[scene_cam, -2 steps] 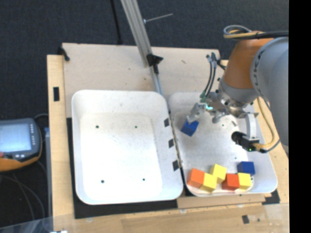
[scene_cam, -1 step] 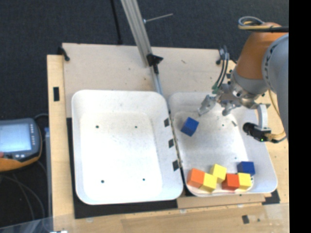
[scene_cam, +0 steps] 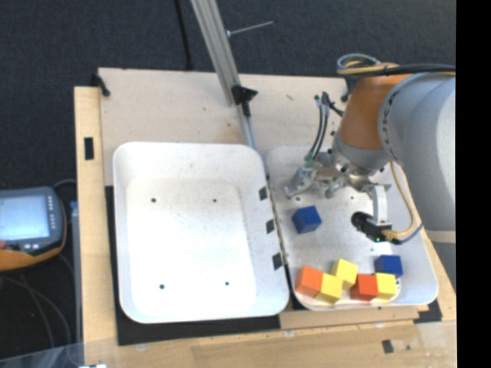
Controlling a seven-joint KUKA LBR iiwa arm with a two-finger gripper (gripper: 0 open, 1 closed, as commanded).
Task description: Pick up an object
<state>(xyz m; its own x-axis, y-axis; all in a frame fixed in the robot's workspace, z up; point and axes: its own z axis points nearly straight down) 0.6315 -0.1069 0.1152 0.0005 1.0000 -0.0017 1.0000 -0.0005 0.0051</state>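
Camera view: near edge of the right bin (scene_cam: 418, 296) is holding a cluster of blocks; orange block (scene_cam: 310, 280), yellow block (scene_cam: 331, 287), another yellow block (scene_cam: 347, 270), red-orange block (scene_cam: 366, 286), yellow one (scene_cam: 386, 285), blue block (scene_cam: 390, 264) just behind; farther in, a lone blue cube (scene_cam: 307, 219) is sitting apart; gripper (scene_cam: 318, 181) is hanging just beyond it, jaw state cannot tell, nothing seen held; left bin (scene_cam: 123, 159) is lying beside.

Wooden bench (scene_cam: 176, 106) carries a slanted aluminium rail (scene_cam: 215, 37). A handheld control unit (scene_cam: 29, 225), probably a teach pendant, lies off its left edge on dark carpet (scene_cam: 77, 21), cables (scene_cam: 31, 313) below it
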